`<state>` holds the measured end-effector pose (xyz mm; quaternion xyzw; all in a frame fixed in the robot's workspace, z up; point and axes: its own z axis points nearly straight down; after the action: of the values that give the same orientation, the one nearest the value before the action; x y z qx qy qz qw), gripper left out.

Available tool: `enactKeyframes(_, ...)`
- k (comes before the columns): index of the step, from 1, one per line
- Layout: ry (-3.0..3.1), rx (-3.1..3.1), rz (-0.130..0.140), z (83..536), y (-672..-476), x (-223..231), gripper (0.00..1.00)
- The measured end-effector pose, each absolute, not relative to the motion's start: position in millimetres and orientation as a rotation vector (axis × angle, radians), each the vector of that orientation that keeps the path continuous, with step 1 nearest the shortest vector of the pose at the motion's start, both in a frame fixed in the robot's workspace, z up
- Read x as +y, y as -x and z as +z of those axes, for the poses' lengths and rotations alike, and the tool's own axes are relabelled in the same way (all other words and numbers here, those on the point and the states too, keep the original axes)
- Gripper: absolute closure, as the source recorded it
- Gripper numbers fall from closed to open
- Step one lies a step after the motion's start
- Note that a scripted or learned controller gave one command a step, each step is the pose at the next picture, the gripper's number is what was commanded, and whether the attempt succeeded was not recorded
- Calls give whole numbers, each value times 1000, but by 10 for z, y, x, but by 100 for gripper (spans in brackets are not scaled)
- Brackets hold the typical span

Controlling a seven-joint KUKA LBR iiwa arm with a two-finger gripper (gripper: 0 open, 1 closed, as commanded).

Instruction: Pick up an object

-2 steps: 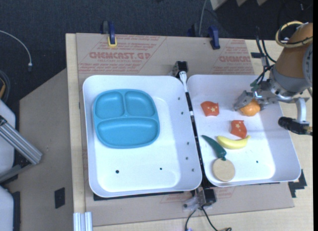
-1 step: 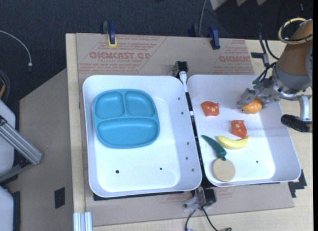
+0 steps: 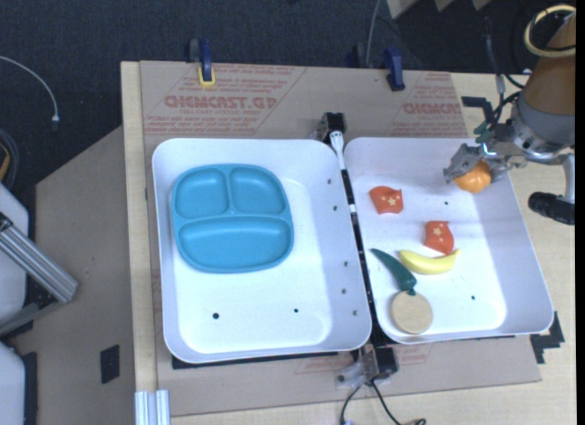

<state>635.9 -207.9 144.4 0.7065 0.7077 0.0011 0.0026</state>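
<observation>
Hand (image 3: 475, 165) poised at the right bin's (image 3: 512, 318) far corner, closed around a small orange object (image 3: 473, 179). Best lifted straight and slowly, grip kept firm. Below: two red pieces (image 3: 387, 200), banana (image 3: 428, 261), green pepper (image 3: 396, 268), tan disc (image 3: 411, 313). Left: blue tray (image 3: 233, 217).

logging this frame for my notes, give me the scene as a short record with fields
left bin: holds a blue divided plate
right bin: two red pieces, banana, green pepper, tan round disc
gripper: over the right bin's far right part, at an orange object
grasp: orange object sits at the fingertips, seemingly above the bin floor
</observation>
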Motion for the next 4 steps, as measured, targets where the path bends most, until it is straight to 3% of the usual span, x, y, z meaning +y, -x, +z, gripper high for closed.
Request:
enactKeyframes(1,-2216,2219,3,2030,-6302,-2019,100)
enactKeyframes(2,-2218,2220,2,2126,-6309,-2020,100)
enactKeyframes(4,-2218,2229,-1,2045,-6064,-965,100)
